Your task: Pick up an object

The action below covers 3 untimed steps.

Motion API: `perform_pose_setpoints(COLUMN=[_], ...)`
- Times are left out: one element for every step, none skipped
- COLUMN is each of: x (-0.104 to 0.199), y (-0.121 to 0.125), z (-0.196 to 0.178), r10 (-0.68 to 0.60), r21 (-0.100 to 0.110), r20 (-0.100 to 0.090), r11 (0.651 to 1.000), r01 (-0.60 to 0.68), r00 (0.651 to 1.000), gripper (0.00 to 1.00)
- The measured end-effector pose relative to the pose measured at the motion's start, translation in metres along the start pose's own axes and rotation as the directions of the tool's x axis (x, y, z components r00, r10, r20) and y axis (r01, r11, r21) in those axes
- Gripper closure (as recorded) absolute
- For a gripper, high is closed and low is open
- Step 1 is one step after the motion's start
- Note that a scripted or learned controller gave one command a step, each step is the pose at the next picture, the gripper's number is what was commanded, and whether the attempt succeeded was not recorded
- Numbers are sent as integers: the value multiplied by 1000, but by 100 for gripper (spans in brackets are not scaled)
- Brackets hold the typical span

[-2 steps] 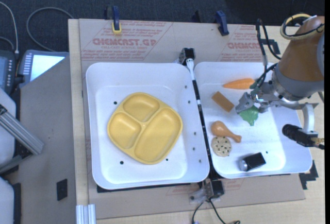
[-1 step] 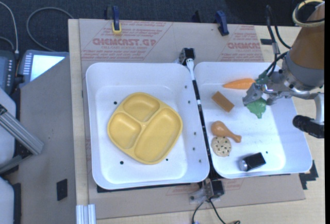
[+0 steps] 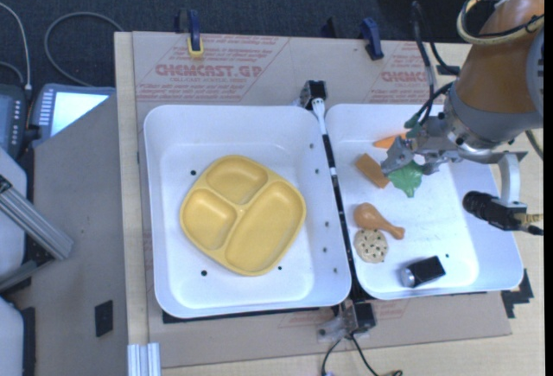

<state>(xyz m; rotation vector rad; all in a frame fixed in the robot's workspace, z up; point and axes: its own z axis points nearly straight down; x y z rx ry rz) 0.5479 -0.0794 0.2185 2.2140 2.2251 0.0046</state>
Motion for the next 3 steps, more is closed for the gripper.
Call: perform_pose_setpoints(x=[54, 111, 162], y=[-2, -9, -2], z=[-11, -4, 4], r10=[2, 0, 1], r21=[0, 7, 3], r20=[0, -1, 0], r11=[1000, 1000, 1000], r01=[-2, 0, -1], r00=[1000, 1000, 1000], gripper=[100, 100, 100])
